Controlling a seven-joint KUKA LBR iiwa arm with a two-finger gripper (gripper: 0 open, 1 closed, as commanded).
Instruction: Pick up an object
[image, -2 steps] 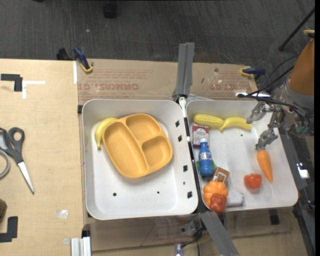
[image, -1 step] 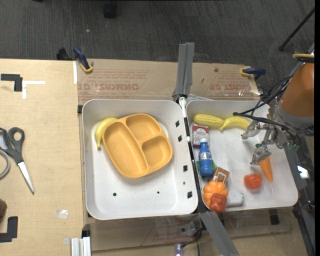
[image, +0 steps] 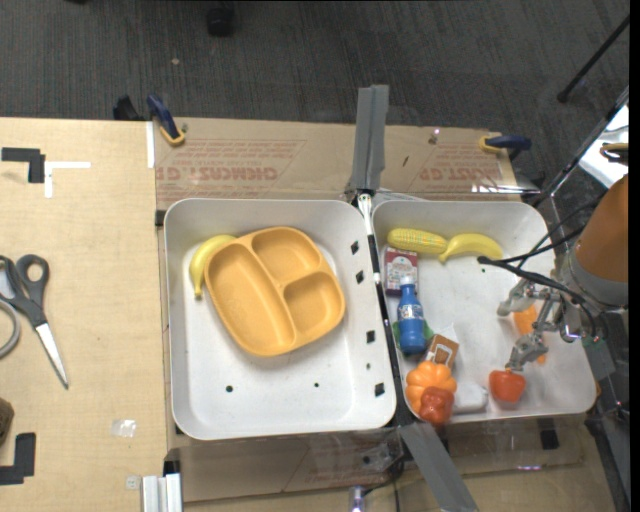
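My gripper (image: 530, 328) hangs low over the right side of the right bin (image: 470, 300), reaching in from the right edge. A small orange object (image: 523, 320) shows right at the gripper, partly hidden by its metal parts. A red tomato-like piece (image: 507, 388) lies just below the gripper. Further left in this bin are a corn cob (image: 416, 240), a banana (image: 473, 245), a small carton (image: 400, 268), a blue bottle (image: 410, 320), an orange pepper (image: 431, 377) and a red pepper (image: 435, 404).
The left bin (image: 200, 390) holds a yellow divided plate (image: 275, 290) with a second banana (image: 204, 260) at its left rim. Scissors (image: 35, 310) lie on the wooden bench at far left. Black cables (image: 520, 260) trail across the right bin's far corner.
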